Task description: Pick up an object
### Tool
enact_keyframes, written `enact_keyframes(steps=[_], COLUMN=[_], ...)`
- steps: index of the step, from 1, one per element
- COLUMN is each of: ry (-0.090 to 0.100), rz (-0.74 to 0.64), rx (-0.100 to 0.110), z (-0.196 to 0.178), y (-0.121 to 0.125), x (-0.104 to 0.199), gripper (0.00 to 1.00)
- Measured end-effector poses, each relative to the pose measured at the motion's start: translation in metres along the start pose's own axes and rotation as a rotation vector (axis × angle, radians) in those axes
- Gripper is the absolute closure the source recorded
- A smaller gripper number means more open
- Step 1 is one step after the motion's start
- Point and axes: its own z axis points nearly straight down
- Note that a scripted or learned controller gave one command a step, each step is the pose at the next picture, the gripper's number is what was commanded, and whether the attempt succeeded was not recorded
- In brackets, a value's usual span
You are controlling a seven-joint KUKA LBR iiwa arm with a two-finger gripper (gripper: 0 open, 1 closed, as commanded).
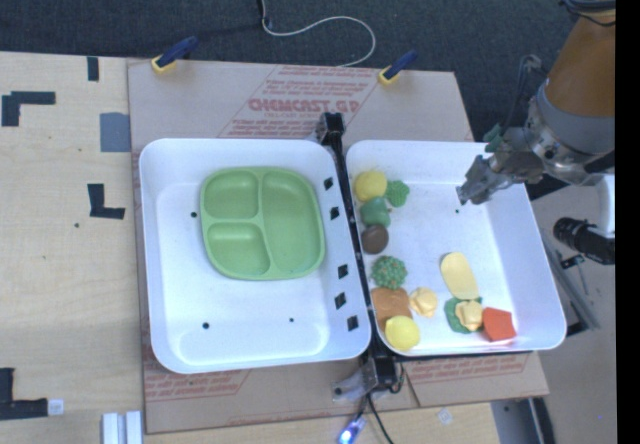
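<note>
arm (585,72) cut off at right edge | tool (478,184) fingers blurred

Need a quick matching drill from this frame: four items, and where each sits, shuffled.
Items:
1. green divided plastic plate
2. orange block-shaped toy
3. small brown round toy
4. end effector

Places:
A. near corner of the right white bin
B. over the right bin's far right part
C. in the left white bin
D. by the divider, below the yellow ball toy at the far end of the row

Pairs: 1-C, 2-A, 3-D, 4-B
</note>
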Motion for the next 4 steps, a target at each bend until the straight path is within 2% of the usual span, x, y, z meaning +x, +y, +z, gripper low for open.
enact_keyframes(steps=[1,2,3,4], ry=[0.000,0.001,0.001,-0.001], rz=[0.000,-0.002,0.002,0.001], rx=[-0.003,-0.013,0.004,0.023], z=[-0.065,-0.224,-0.241,-0.126], y=[0.072,0.116,0.115,0.026], x=[0.053,0.125,0.182,0.245], gripper=[1.00,1.00,1.00,1.00])
